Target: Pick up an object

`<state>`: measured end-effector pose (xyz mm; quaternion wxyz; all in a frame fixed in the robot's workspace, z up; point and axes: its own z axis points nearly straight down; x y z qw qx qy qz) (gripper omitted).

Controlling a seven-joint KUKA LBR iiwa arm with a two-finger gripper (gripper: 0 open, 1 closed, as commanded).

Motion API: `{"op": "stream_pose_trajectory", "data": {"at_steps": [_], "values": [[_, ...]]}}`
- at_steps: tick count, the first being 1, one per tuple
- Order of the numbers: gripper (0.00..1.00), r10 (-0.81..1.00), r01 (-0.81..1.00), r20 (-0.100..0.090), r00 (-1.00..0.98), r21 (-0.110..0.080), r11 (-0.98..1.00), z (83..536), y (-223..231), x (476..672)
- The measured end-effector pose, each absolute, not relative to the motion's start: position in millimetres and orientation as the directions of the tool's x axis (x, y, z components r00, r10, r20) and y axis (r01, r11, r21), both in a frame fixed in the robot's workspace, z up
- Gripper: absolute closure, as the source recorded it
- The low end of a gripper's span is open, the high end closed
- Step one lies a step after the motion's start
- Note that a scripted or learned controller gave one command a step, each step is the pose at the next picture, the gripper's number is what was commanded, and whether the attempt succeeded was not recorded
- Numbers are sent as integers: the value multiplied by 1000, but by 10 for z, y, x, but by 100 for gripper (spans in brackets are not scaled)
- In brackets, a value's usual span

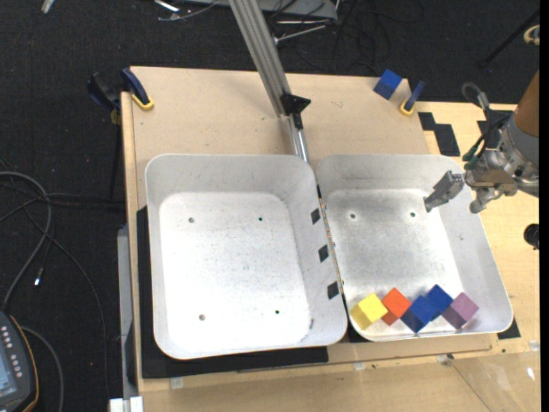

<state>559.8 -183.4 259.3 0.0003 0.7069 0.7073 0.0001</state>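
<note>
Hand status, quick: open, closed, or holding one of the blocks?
Hand: open, holding nothing, above the right bin's far right edge; the blocks lie at the near edge.

two bins lie side by side on the tabletop. four cubes sit in a row at the right bin's near edge; another cube lies behind the bins.

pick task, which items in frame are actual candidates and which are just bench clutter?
Candidates, all in the right bin, near its front edge:
yellow cube
orange cube
blue cube
purple cube
The gripper is above that bin's far right side.

Clutter:
small blue block on the bench's far right corner
left bin
clamps on the bench's back edge
</note>
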Motion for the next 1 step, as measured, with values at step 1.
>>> {"op": "stream_pose_trajectory", "data": {"at_steps": [1], "values": [[0,1000,1000,2,-4,-6,4,1196,-1698,5770]]}}
